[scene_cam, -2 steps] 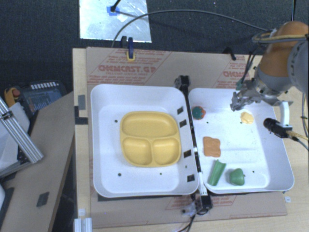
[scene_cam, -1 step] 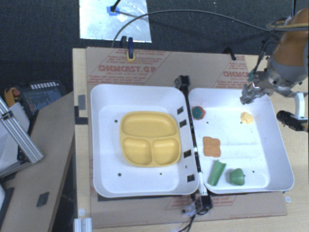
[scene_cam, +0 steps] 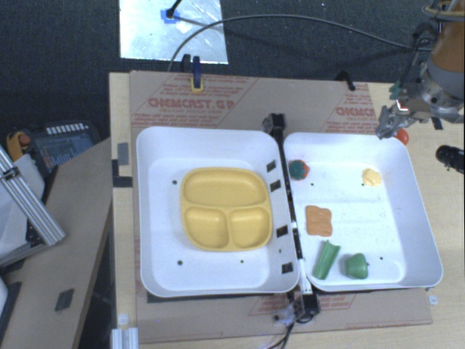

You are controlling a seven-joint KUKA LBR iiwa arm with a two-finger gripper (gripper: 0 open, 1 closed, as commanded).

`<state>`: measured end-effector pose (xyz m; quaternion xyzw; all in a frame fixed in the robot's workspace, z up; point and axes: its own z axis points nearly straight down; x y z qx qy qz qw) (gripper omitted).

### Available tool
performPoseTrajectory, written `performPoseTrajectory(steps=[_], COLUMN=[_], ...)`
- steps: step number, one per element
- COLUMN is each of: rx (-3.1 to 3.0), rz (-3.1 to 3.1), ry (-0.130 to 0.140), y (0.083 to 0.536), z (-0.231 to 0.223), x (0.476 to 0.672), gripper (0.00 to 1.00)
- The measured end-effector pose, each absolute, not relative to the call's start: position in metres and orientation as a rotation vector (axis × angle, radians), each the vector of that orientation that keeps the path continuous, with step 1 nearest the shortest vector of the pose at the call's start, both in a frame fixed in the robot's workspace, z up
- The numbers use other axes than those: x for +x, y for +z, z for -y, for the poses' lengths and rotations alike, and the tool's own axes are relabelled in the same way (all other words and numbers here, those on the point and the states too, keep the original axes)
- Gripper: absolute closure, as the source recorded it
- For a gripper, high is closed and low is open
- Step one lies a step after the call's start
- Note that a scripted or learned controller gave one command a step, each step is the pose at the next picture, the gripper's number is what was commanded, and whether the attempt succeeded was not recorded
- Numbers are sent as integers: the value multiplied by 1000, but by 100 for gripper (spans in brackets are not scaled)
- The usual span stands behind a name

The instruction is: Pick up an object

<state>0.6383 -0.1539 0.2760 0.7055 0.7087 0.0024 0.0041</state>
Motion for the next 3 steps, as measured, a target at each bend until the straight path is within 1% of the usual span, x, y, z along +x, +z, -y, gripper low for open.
performPoseTrajectory(steps=[1,2,3], rx=[2212,2212,2212], rz=[-2233,-2232,-2233], ry=[2,2,2], y=[267,259,263], z=[95,51,0], x=[615,605,585], gripper=[100,100,100])
